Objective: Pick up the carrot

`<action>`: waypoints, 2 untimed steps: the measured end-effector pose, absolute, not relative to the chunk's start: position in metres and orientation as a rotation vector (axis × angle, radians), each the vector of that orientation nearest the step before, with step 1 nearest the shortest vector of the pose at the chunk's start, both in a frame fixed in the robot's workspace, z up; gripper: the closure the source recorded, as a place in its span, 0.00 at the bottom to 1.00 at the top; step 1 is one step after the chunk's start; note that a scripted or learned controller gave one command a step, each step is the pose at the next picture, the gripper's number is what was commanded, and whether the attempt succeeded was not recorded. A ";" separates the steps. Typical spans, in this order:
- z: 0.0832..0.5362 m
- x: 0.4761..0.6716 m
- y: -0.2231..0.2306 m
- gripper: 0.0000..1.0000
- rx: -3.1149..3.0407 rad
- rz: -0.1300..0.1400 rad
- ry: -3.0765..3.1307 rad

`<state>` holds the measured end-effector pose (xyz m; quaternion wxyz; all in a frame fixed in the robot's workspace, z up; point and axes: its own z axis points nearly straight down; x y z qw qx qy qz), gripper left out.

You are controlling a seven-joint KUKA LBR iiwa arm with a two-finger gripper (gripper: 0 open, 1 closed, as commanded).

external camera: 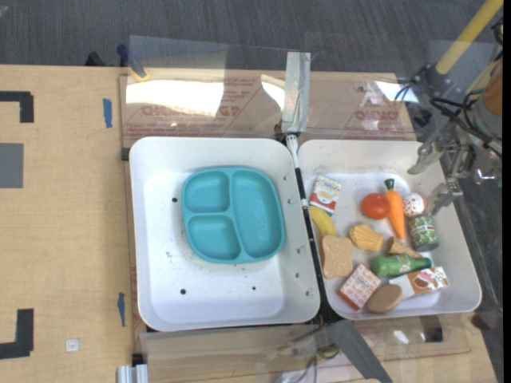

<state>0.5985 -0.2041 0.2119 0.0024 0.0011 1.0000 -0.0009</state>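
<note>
An orange carrot (394,208) (green top pointing away) lies in the right white bin (467,250), between a red tomato (374,206) and a small white ball (413,205). The gripper (439,174) hangs above the bin's far right edge, its two fingers spread apart with nothing between them.

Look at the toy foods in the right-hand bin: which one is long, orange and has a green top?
The carrot, lying between the red tomato and the white egg. It alone tapers to a point under a green tuft.
</note>
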 end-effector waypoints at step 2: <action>0.089 0.596 -0.170 0.00 -0.201 -0.001 3.128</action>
